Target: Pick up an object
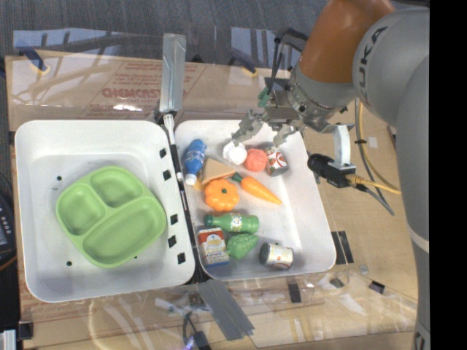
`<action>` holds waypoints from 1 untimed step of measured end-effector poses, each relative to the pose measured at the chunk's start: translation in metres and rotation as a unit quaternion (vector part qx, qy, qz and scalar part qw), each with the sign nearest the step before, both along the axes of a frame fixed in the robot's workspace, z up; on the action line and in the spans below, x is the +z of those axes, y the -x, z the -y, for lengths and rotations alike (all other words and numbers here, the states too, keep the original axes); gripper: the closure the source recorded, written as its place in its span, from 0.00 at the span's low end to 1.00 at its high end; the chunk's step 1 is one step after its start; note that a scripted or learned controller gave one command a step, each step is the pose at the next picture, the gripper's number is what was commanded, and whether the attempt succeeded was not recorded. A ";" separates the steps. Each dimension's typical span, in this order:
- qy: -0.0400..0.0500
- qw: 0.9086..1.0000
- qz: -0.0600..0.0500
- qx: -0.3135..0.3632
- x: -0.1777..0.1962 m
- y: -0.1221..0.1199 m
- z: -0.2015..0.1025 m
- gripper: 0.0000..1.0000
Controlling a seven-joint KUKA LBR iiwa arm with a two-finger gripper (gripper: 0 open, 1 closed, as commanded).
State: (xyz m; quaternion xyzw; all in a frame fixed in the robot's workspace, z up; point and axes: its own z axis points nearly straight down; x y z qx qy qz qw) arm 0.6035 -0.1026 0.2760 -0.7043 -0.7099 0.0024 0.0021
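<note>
Bench carries two white bins; the right bin holds the clutter. The gripper hangs over its far end, fingers spread, gripping nothing. The white ball lies just below and left, beside the tomato.

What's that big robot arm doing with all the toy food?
The grey and orange arm is reaching in from the right. Its claw hangs open above the far end of the right bin, just over a small white toy and a reddish ball. It holds nothing yet. A toy carrot and pumpkin lie nearby. The left bin has a green divided plate.
</note>
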 end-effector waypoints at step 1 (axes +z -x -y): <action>0.000 1.000 0.005 -0.024 -0.155 0.012 0.020 0.00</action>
